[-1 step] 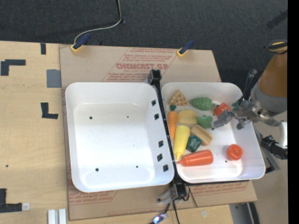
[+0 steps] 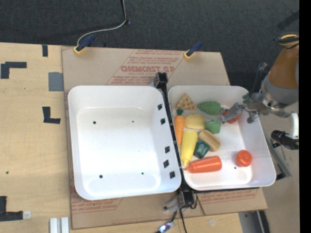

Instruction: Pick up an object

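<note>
One fixed camera looked down at a slant from above the worktop (image 2: 29, 130), both white bins (image 2: 116, 140) in frame, arm (image 2: 284, 76) entering from right

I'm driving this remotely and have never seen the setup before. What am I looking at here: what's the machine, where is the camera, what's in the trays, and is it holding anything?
One camera looks down at a slant on a bench with two shallow white bins. The left bin and the right bin sit side by side on a cardboard sheet. The robot arm, grey with an orange band, reaches in from the picture's right. Its gripper hovers over the right bin's upper right area. That bin holds toy food: an orange carrot, a yellow piece, a red-orange pepper, a green leafy piece and a small red tomato. I cannot tell whether the gripper holds anything.
</note>
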Robot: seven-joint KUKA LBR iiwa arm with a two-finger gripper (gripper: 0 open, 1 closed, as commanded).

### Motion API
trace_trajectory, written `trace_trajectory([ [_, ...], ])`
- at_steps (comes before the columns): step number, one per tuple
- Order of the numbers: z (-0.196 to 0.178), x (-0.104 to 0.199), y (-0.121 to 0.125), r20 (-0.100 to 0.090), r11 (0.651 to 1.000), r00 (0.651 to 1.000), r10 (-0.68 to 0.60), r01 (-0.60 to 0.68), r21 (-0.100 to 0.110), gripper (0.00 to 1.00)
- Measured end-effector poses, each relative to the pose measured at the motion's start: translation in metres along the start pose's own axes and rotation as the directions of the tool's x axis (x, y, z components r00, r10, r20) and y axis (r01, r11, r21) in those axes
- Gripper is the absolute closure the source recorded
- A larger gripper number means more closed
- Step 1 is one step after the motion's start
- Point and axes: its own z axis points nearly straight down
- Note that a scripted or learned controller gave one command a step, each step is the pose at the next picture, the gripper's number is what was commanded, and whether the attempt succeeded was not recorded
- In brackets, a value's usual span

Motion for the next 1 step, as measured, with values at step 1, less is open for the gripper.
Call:
trace_trajectory([
  [1,-0.2592,-0.0003,0.0132,0.005,1.000,1.000,0.000,0.000,-0.015,0.00],
])
